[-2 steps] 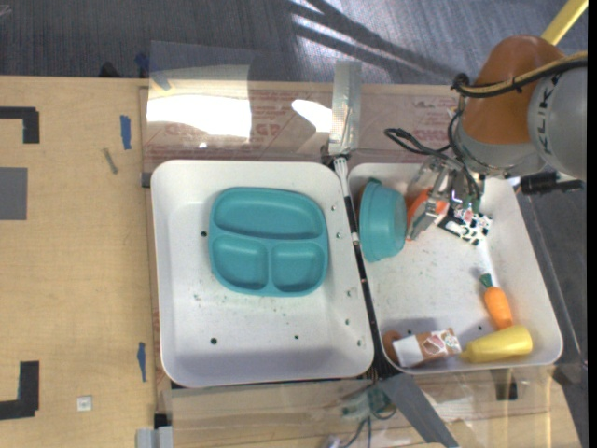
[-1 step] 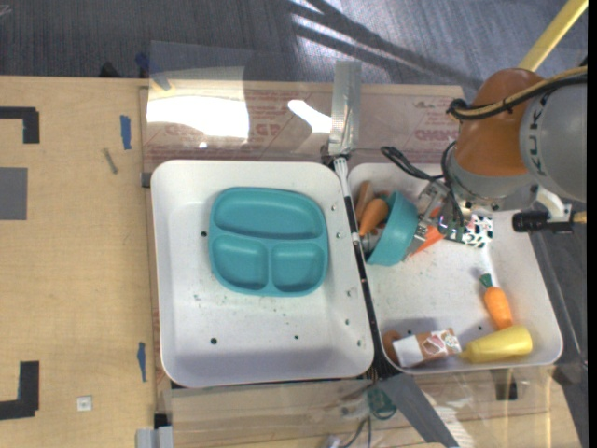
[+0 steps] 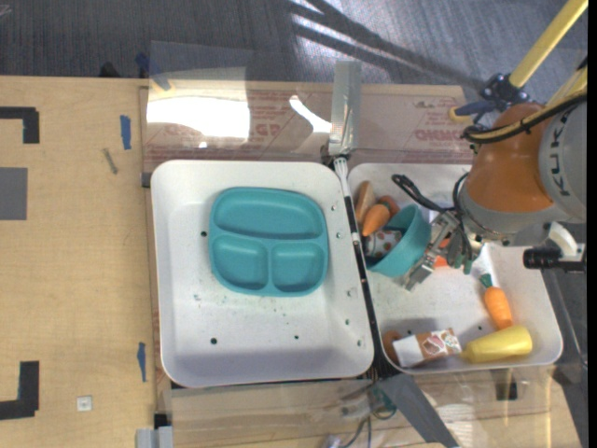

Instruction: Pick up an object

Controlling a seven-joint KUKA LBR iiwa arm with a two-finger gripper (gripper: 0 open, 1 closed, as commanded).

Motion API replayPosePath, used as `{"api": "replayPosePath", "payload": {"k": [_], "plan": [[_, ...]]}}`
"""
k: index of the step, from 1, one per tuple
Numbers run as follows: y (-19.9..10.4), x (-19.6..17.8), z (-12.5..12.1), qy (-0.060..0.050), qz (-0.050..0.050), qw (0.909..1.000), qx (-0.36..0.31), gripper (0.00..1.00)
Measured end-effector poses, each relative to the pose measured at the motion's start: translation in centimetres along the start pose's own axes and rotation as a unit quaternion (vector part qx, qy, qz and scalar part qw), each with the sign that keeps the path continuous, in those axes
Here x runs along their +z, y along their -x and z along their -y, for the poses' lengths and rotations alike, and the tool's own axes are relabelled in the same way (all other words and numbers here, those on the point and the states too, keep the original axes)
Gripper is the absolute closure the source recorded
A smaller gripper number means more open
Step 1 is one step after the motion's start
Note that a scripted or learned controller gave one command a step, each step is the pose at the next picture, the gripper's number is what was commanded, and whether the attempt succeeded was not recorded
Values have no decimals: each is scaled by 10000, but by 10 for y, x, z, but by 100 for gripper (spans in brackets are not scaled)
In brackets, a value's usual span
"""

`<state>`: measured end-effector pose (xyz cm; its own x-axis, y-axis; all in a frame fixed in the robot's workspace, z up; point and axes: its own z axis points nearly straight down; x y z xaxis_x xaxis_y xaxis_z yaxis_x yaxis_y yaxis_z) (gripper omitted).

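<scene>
You are looking through a single fixed camera mounted above the bench, tilted down at a slant so that both shallow white plastic bins sit in frame side by side: the left white bin (image 3: pixel 177 278) near the centre, the right white bin (image 3: pixel 550 334) toward the right edge. The far side of the pale wooden bench top (image 3: pixel 65 250) lies toward the top. The grey and orange arm (image 3: pixel 522 171) enters from your right. The view stands moderately close.

Teal bowl (image 3: pixel 408 241): tilted on its side, in the right bin against the left wall
Carrot (image 3: pixel 496 307): small, orange, lying on the right bin's floor
Yellow squash (image 3: pixel 499 345): lying along the near wall
Small carton (image 3: pixel 426 346): just left of the squash
</scene>
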<state>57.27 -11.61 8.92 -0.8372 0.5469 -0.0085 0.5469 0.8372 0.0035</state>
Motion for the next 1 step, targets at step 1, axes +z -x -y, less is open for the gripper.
{"api": "replayPosePath", "payload": {"k": [1], "plan": [[-64,-4,53,49,135,9946,-1026,0]]}}
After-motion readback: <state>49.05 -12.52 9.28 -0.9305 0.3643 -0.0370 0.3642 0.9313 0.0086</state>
